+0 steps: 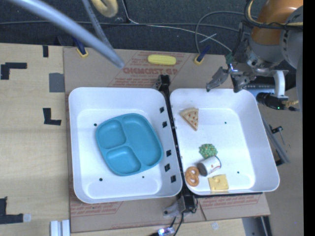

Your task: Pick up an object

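The right bin [246, 132] holds a pizza slice [190, 117] near its back left. Toward its front lie a green broccoli piece [207, 150], a small can [209, 166], a pretzel [192, 176] and a yellow cheese square [218, 183]. My gripper [226, 81] hangs over the bin's back rim, at the upper right, well above and behind the objects. Its two dark fingers are spread apart with nothing between them.
The left bin [83, 107] holds a blue divided plate [129, 144]. A yellow banana-shaped toy [161, 59] lies on the cardboard behind the bins. Cables loop across the back behind the right bin. A grey pole crosses the upper left.
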Motion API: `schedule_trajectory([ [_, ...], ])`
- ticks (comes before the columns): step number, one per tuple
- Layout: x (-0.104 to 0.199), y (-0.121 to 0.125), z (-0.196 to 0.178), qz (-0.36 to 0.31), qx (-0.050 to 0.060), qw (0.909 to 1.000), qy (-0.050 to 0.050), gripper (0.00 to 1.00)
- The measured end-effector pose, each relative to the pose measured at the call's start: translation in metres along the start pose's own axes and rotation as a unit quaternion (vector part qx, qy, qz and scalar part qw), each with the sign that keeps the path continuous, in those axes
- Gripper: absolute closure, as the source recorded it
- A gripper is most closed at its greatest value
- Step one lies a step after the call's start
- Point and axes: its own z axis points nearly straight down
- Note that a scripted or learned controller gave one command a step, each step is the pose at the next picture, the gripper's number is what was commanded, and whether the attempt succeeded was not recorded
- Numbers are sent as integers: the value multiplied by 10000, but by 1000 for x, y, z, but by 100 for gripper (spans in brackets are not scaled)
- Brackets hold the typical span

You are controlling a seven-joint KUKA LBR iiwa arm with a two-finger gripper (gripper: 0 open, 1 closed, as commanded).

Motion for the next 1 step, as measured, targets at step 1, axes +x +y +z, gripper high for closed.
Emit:
schedule_trajectory([
  [1, 0, 2, -8, -14, -63, 10000, -10, 0],
])
